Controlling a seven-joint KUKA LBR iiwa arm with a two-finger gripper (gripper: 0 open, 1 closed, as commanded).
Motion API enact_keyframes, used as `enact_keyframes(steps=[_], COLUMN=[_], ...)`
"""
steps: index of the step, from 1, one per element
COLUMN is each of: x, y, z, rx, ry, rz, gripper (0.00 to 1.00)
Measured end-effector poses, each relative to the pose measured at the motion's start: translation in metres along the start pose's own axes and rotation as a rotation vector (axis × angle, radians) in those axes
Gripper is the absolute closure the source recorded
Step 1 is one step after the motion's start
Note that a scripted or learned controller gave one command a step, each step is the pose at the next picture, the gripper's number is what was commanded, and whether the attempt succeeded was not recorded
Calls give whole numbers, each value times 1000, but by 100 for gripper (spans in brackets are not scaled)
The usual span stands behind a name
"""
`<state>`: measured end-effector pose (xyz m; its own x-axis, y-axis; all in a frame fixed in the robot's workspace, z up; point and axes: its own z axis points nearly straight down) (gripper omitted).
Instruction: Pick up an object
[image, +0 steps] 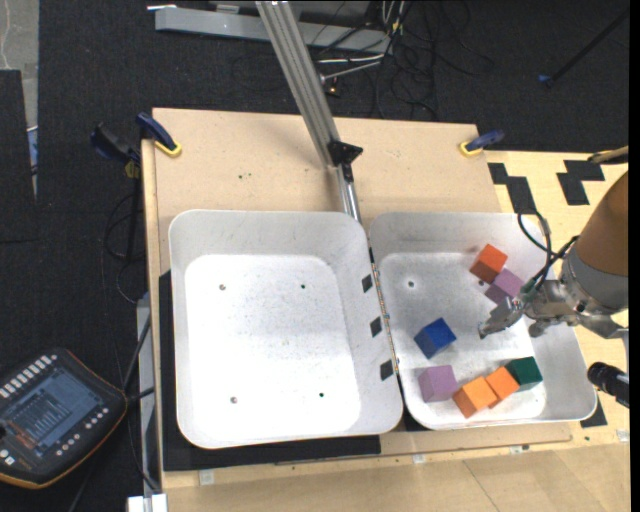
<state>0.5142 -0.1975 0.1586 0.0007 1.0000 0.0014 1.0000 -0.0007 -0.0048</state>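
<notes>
Camera view: the arm enters at the frame's right edge, and the pincer (497, 322) hangs low inside the right bin (400, 390), its fingers slightly parted with nothing between them. Candidates lie around it: a purple block (505, 284) just above and touching an orange block (489, 263), a blue cube (435, 337) just to its left, and along the bin's lower edge a purple cube (437, 382), an orange cube (476, 392) and a green cube (523, 373) bunched together. The left bin (190, 330) sits beside it on the bench (250, 160). The blue cube looks the soundest target: it stands apart, so the fingers can straddle its flat sides and descend squarely before clenching.
</notes>
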Motion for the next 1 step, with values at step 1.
enact_keyframes(steps=[1], x=[-6], y=[2], z=[61], rx=[1], ry=[0], rz=[0], gripper=[0])
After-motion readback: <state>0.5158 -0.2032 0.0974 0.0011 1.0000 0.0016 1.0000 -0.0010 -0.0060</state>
